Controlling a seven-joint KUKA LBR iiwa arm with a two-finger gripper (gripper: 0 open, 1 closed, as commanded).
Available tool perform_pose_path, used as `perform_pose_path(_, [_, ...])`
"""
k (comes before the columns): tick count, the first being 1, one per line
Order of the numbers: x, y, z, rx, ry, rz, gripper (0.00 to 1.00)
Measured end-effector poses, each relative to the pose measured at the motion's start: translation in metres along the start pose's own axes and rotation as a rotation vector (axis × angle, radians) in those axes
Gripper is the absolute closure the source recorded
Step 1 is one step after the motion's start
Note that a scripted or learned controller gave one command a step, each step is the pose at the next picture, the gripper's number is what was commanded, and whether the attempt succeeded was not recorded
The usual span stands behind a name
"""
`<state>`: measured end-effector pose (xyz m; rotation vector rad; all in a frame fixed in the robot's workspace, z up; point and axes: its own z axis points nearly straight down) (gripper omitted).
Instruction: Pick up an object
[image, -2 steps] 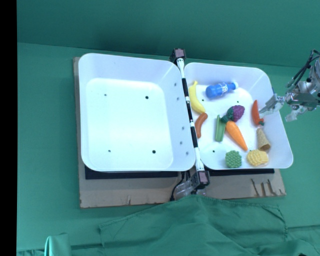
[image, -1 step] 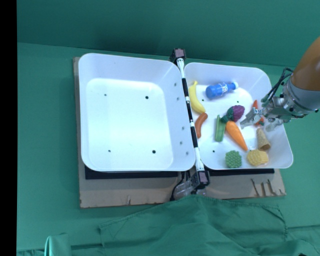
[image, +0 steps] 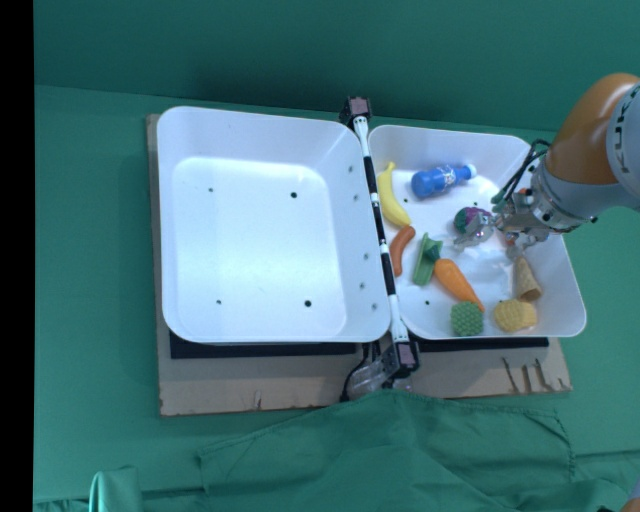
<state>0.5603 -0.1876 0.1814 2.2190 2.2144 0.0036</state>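
Observation:
My gripper (image: 492, 226) reaches into the right bin (image: 565, 300) from the right, low over its middle right part. A small dark green and purple object (image: 466, 219) lies right at its tip, touching or nearly touching it. Around it lie a blue bottle (image: 441, 179), a yellow banana (image: 391, 199), a small orange sausage-shaped piece (image: 400, 249), a carrot with a green top (image: 453, 277), a green bumpy ball (image: 466, 319), a yellow bumpy piece (image: 515, 316) and a tan cone (image: 526, 279).
The left bin (image: 262, 230) stands beside the right one, with a black and white divider bar (image: 378, 230) between them. Both rest on a cardboard sheet (image: 250, 395). Crumpled green cloth (image: 400, 455) lies in front of the bench.

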Motion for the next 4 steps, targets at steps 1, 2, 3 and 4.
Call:
perform_pose_path(1, [0.022,0.067,-0.028,-0.005,0.0,-0.004,0.0])
perform_pose_path(2, [0.045,0.061,-0.036,0.002,0.002,-0.001,0.0])
perform_pose_path(3, [0.045,0.045,-0.002,-0.006,0.0,0.002,0.0])
perform_pose_path(4, [0.043,0.047,-0.018,-0.018,-0.004,0.004,1.0])
